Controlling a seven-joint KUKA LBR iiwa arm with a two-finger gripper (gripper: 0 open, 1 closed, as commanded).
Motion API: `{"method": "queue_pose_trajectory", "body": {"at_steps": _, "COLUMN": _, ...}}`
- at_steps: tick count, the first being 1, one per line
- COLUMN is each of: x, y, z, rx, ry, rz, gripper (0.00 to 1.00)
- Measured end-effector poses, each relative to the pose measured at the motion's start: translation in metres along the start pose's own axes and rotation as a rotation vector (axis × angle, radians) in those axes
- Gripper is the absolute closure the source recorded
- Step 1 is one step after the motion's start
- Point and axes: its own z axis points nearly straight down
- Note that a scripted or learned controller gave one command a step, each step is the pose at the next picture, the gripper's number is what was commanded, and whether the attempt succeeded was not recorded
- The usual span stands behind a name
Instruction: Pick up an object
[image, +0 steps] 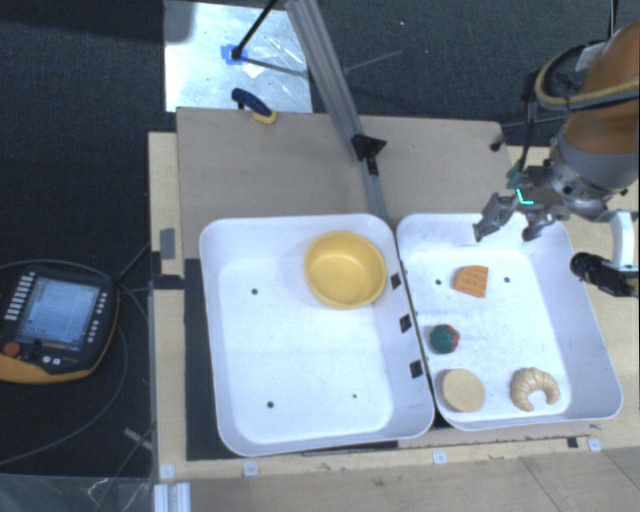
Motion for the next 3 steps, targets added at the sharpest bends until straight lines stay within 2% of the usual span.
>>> {"method": "queue_pose_trajectory", "body": {"at_steps": 1, "x": 0.000, "y": 0.000, "z": 0.000, "rx": 0.000, "ry": 0.000, "rz": 0.000, "gripper": 0.00}}
{"method": "queue_pose_trajectory", "body": {"at_steps": 2, "x": 0.010, "y": 0.000, "z": 0.052, "rx": 0.004, "ry": 0.000, "rz": -0.001, "gripper": 0.00}}
{"method": "queue_pose_trajectory", "body": {"at_steps": 3, "x": 0.004, "y": 0.004, "z": 0.098, "rx": 0.004, "ry": 0.000, "rz": 0.001, "gripper": 0.00}}
